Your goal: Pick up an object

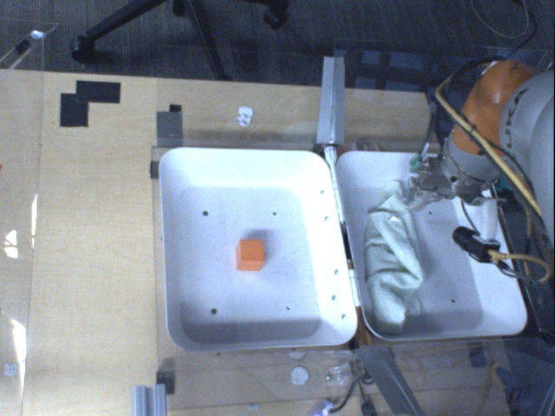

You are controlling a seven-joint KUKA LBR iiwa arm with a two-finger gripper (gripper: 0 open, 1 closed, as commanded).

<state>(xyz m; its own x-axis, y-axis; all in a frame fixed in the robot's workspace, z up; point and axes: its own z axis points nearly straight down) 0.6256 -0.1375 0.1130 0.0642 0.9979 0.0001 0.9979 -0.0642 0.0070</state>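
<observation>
A small orange cube [251, 255] lies near the middle of the left bin [186, 232]. A crumpled pale green-white cloth [392, 263] stretches along the left side of the right bin [499, 315]. My gripper [422, 183] hangs over the upper part of the right bin, at the cloth's top end. That end of the cloth rises to a point right under the gripper. Whether the cloth is gripped is not clear from this angle.
The arm's grey body and orange band [499, 89] cover the right bin's upper right corner, with cables [486, 250] looping over its right side. A metal divider post [330, 102] stands behind the two bins. A chair base [186, 7] sits on the floor beyond the bench.
</observation>
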